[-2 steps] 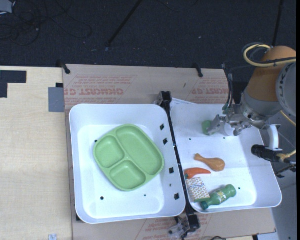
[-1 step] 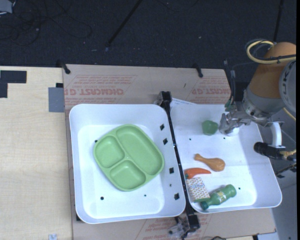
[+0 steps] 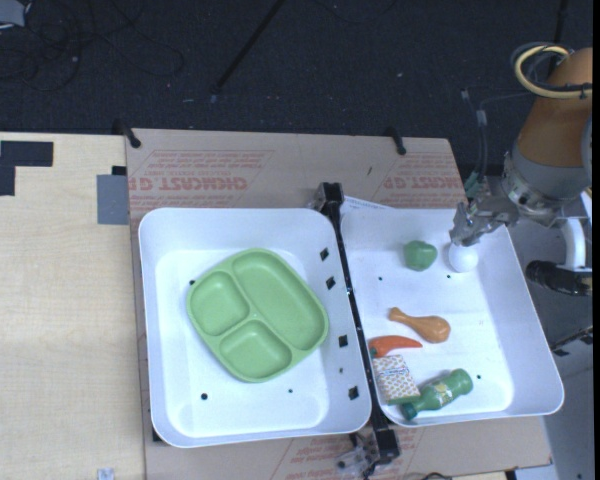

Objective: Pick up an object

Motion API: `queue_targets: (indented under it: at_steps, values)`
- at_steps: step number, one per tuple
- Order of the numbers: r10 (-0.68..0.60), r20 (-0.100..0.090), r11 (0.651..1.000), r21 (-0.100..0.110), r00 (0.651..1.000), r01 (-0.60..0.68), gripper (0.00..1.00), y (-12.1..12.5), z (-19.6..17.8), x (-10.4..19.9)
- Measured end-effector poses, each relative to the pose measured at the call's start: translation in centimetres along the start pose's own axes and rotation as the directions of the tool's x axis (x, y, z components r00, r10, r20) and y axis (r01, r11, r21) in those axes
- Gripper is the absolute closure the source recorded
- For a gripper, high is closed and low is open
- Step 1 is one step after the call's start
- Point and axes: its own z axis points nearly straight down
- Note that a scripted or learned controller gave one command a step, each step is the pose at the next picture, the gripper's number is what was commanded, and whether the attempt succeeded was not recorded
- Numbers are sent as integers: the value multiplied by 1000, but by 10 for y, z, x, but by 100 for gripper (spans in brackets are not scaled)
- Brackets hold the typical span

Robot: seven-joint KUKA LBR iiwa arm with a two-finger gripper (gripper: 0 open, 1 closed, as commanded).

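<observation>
From above, two shallow white bins sit side by side on a sheet of cardboard (image 3: 280, 173) in the lower middle of the frame. The left bin (image 3: 170, 268) holds a green divided plate (image 3: 257, 314) with three compartments, lying flat near the bin's centre.

The right bin (image 3: 510, 308) holds several small things. A green ball (image 3: 419, 256) lies in its upper part, and just to the right of it is a white ball (image 3: 464, 258). Lower down, near the middle, lies an orange toy drumstick (image 3: 421, 325). Below and left of that is a red-orange chilli pepper (image 3: 393, 345), close to the bin's left wall. Under the pepper sits a small patterned packet (image 3: 395, 377), and beside it, at the bin's lower edge, a green bottle (image 3: 438, 392) lies on its side.

The arm (image 3: 555, 138) comes in from the upper right of the frame. Its gripper (image 3: 470, 228) hangs over the upper right corner of the right bin, directly above the white ball and very near it. Whether the fingers are spread or closed cannot be told from this angle, nor whether they touch the ball.
</observation>
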Motion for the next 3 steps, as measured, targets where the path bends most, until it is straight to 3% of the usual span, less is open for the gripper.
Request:
queue_targets:
  at_steps: [1, 3]
  values:
    - [-1, -1, 1000, 4, 1000, 1, 100, 0, 5, 0]
    - [-1, -2, 1000, 7, 1000, 1, 100, -27, 9, 96]
